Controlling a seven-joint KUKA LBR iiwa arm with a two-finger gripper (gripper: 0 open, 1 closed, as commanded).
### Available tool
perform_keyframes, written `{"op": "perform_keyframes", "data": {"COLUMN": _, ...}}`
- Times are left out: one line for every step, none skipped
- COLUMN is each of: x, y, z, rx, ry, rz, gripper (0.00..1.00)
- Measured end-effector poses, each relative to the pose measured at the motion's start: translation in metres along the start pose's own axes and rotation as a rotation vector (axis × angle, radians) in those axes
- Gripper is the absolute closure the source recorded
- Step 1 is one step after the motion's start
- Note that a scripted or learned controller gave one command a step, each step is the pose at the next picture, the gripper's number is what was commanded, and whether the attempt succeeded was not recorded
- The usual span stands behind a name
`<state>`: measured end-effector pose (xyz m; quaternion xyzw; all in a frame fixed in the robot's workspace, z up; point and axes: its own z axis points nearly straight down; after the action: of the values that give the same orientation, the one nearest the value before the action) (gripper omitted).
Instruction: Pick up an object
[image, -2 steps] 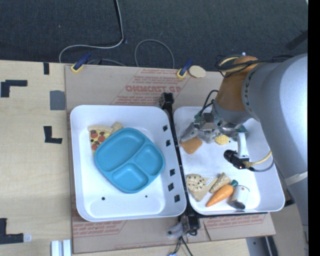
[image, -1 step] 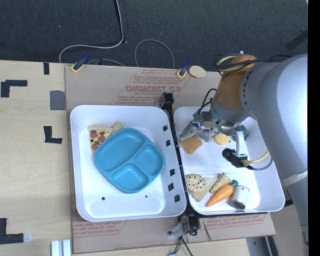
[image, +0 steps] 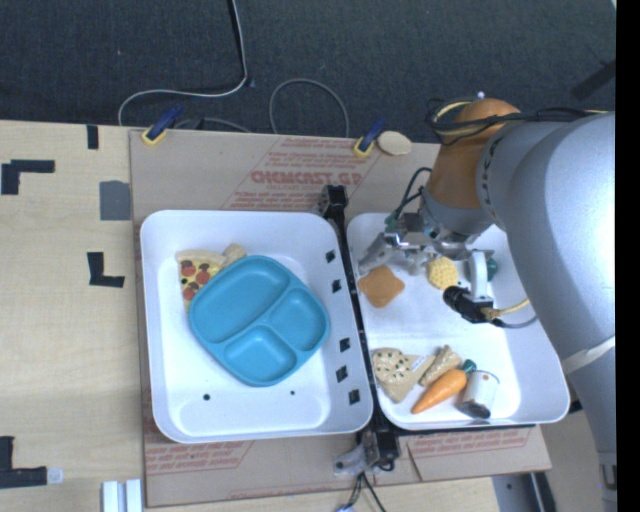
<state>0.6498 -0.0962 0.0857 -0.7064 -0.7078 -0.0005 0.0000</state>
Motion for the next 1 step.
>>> {"op": "perform_keyframes", "data": {"x": -0.0028, "y": -0.0047, "z": -0.0004, "rx": -0.004, "ry": -0.002, "rz": 0.000, "gripper": 0.00}}
